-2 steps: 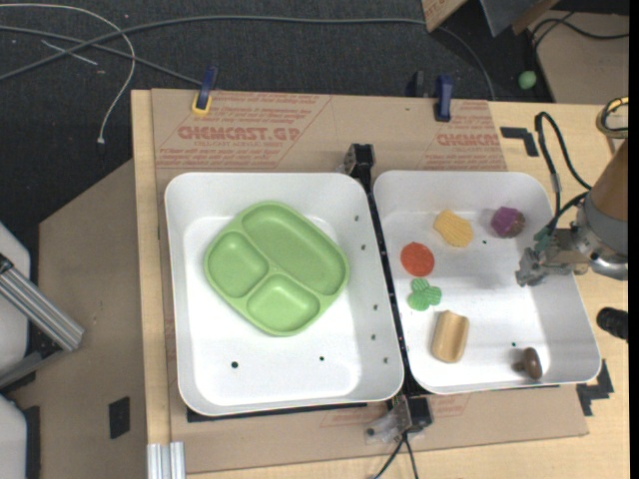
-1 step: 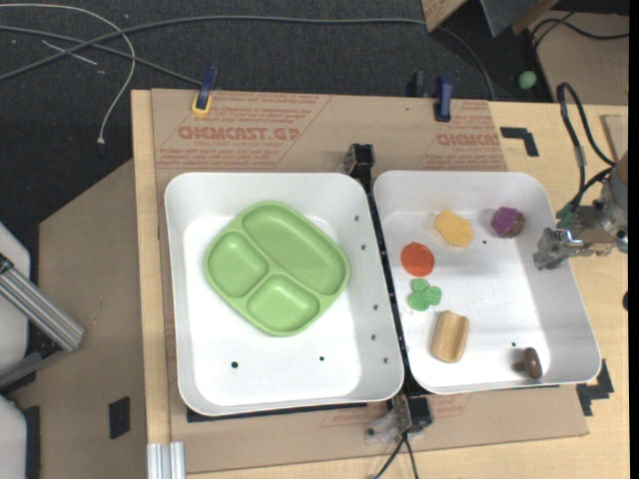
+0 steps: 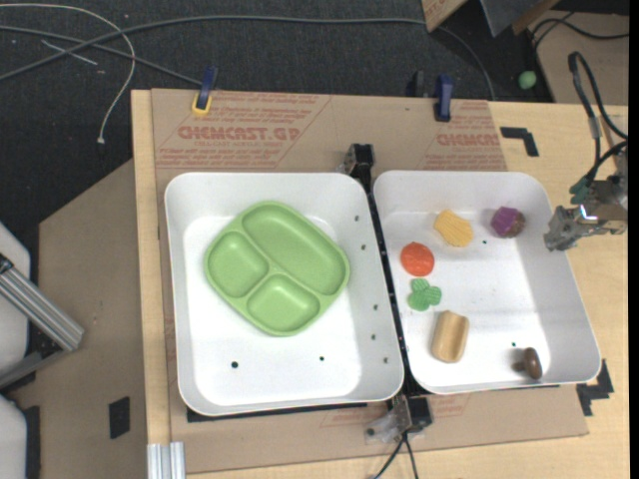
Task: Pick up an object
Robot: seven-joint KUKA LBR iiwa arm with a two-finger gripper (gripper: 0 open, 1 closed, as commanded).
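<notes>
The right bin (image 3: 539, 297) holds several small items: a yellow piece (image 3: 454, 229), a purple piece (image 3: 507, 221), a red-orange ball (image 3: 417, 259), a green leafy piece (image 3: 425, 294), a tan cylinder (image 3: 450, 336) and a small brown piece (image 3: 528, 363). My gripper (image 3: 571, 228) sits at the right bin's far right rim, just right of the purple piece and outside the bin. Nothing shows in its grasp.
The left bin (image 3: 200, 347) holds a green divided plate (image 3: 278, 266). A black hinge strip runs between the two bins. Cardboard covers the bench under them, held by blue clamps (image 3: 207, 89) at the back. Cables hang at the right edge.
</notes>
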